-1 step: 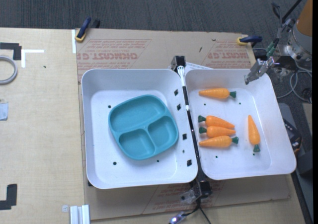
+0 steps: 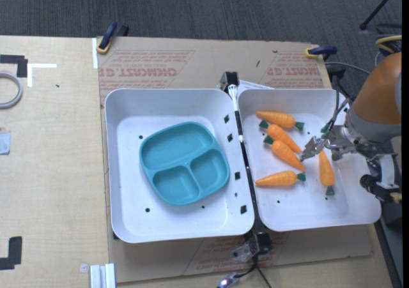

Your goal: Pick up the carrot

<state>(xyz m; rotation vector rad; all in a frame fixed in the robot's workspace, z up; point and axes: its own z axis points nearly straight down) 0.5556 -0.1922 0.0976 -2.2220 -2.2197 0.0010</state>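
Several orange carrots with green tops lie in the right bin (image 2: 358,213). One carrot (image 2: 276,117) lies at the back, two carrots (image 2: 282,135) (image 2: 285,154) slant across the middle, another carrot (image 2: 278,179) lies nearer the front, and one carrot (image 2: 326,170) lies lengthwise toward the right. My gripper (image 2: 317,148) hangs low over the bin between the middle carrots and the right one, with its fingers open. Nothing is between the fingers.
The left bin (image 2: 121,204) holds a teal divided plate (image 2: 184,163). Black clips (image 2: 229,80) join the bins at the back and front. The arm's orange band (image 2: 381,92) and grey wrist stand over the right bin's right wall. Cardboard lies under both bins.
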